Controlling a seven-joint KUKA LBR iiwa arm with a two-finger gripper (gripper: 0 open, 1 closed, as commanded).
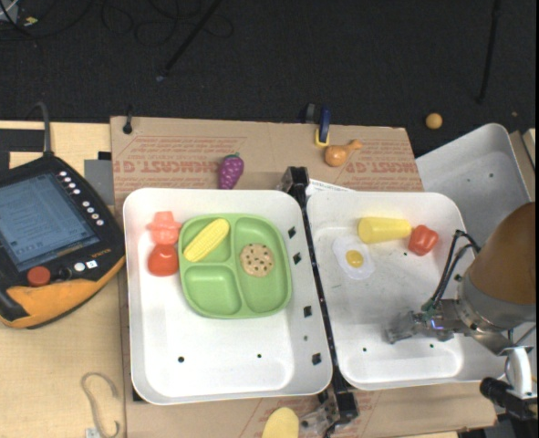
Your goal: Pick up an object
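Observation:
My gripper (404,330) is low over the front part of the right bin (378,377), reaching in from the right on the grey arm (504,281). It is over bare bin floor with no object under it. Toward the back of this bin lie a fried egg toy (354,260), a yellow piece (383,230) and a red piece (423,240), all well behind the gripper.
The left bin (214,363) holds a green divided plate (223,295) with corn (204,239) and a cookie (256,260), and beside it a pink toy (163,227) and a red toy (162,261). Purple grapes (230,171) and an orange toy (339,153) lie behind the bins. A teach pendant (41,235) sits at the left.

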